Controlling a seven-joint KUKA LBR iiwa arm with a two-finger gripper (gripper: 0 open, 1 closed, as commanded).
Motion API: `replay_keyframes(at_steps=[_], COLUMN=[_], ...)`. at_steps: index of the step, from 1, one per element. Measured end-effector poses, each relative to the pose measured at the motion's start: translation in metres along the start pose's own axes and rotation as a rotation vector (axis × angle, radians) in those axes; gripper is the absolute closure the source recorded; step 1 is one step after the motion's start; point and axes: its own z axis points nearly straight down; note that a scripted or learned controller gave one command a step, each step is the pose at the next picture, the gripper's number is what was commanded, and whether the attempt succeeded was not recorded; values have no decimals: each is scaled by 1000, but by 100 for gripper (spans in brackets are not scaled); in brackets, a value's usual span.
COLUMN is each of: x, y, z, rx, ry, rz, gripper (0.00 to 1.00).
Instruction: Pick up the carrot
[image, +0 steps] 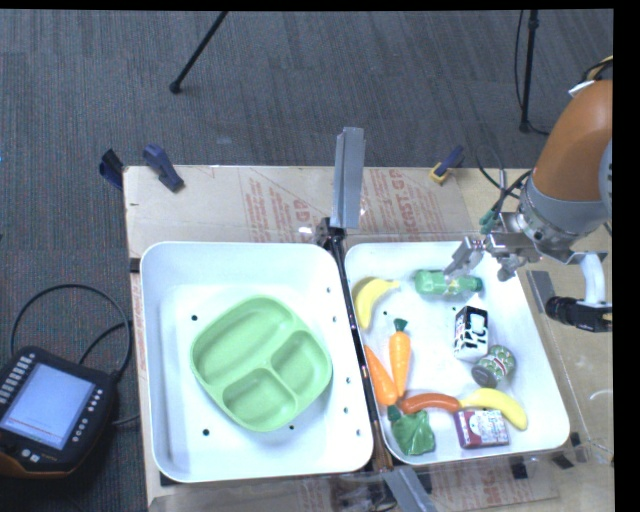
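An orange carrot (399, 362) with a green top lies lengthwise in the right bin (535, 335), left of its middle. A second orange carrot-like piece (380, 376) lies slanted beside it, against the bin's left wall. My gripper (487, 259) hangs above the bin's far right corner, up and to the right of the carrot and well apart from it. Its fingers (466, 256) are spread open with nothing between them. A green bottle (447, 284) lies just below the gripper.
The right bin also holds two bananas (372, 295) (497, 402), a black-and-white carton (470, 332), a can (493, 366), a red-orange pepper (430, 403), a green leafy toy (413, 433) and a red box (482, 428). In the left bin (170, 300) rests a green divided plate (262, 362).
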Motion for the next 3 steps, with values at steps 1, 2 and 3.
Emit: replay_keyframes(at_steps=[1,2,3], x=[39,62,59], y=[-39,-59,-59], z=[70,133,125], rx=[1,-1,0], ry=[0,-1,2], rz=[-312,-529,-519], gripper=[0,0,100])
